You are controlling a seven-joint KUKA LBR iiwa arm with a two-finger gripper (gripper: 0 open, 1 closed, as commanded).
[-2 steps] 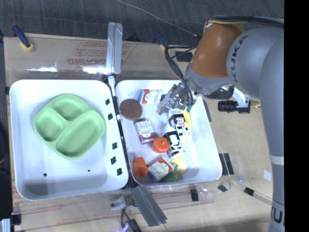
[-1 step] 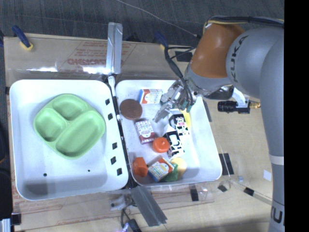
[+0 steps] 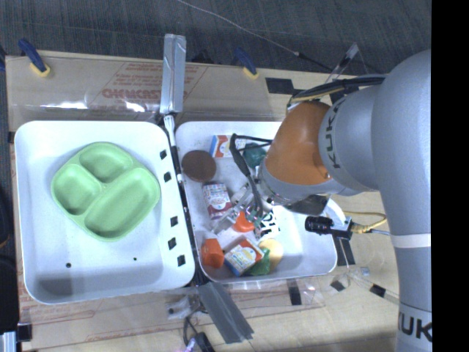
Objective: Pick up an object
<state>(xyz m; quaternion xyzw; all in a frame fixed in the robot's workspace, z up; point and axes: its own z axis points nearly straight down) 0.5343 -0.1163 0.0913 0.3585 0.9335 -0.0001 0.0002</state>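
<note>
We see the gripper (image 3: 248,213) down among clutter in the right bin (image 3: 316,264), beside an orange piece (image 3: 244,224); finger state indiscernible, presumably seeking a grasp

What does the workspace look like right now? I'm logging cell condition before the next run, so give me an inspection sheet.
Surface: wooden bench bearing left bin and right bin.
Job's things: brown disc, red-white packet, orange item, carton and yellow item in the right bin.
Clutter: green tray in the left bin.
Grippers: gripper low among the right bin's items; grasp unclear.
Cables: black cable by the wrist; thin wire on the floor.
Surroundings: blue clamps; dark carpet.
</note>
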